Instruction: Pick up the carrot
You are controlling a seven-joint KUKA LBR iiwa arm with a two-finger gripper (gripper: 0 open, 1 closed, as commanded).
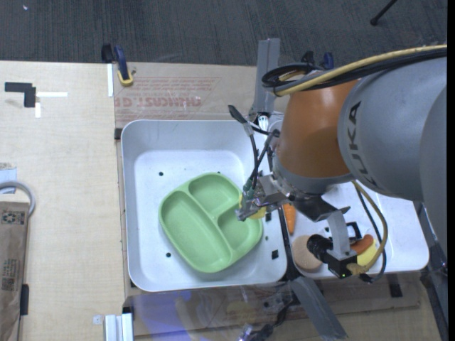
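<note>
The carrot shows as a thin orange sliver at the left edge of the right bin, just past the wall between the two bins. The arm's wrist hides most of it. My gripper hangs low over the right rim of the green divided plate in the left bin, a short way left of the carrot. Cables and wrist parts crowd around its tip.
The big orange-banded arm body covers most of the right bin. At that bin's front lie a round tan item, an orange-red piece and a yellow one. A brown paper bag lies on the bench at far left.
</note>
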